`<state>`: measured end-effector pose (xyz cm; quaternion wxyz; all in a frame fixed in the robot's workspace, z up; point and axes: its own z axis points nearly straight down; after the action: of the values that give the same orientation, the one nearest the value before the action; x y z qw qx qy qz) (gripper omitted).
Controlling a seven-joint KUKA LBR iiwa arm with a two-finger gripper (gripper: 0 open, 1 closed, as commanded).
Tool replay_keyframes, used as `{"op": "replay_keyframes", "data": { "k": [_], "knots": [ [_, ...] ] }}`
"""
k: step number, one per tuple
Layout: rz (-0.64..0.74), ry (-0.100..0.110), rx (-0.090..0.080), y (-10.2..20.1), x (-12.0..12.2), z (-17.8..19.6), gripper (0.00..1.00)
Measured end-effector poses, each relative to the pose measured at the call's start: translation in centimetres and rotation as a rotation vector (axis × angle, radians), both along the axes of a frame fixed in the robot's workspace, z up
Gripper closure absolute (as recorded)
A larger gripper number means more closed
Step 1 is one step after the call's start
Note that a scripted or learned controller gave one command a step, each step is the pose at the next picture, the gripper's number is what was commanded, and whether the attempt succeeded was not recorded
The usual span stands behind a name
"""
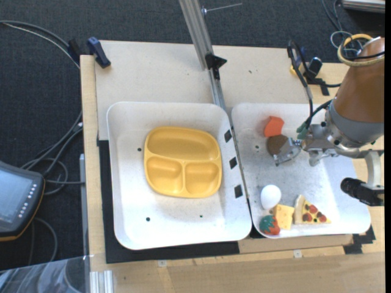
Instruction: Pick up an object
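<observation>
Right now the gripper (pixel 286 156) touches the rounded brown object (pixel 277 144), no clear long axis, near the right bin's (pixel 342 224) far edge; grip unclear.

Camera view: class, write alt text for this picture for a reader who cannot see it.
A grey robot arm reaches from the right into the right bin, its gripper beside a brown object and an orange block. A white egg and toy foods lie nearer the front; the left bin holds a yellow divided plate.

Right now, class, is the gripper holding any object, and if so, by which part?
It cannot be told: the gripper sits right beside the brown object, but no object clearly shows between its fingers.
</observation>
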<state>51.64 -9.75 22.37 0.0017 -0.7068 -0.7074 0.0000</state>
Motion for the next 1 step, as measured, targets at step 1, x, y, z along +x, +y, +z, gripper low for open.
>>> {"op": "replay_keyframes", "data": {
  "k": [1],
  "knots": [
    [0.0, -0.001, -0.001, -0.01, 0.01, 0.0, 0.0]
  ]
}}
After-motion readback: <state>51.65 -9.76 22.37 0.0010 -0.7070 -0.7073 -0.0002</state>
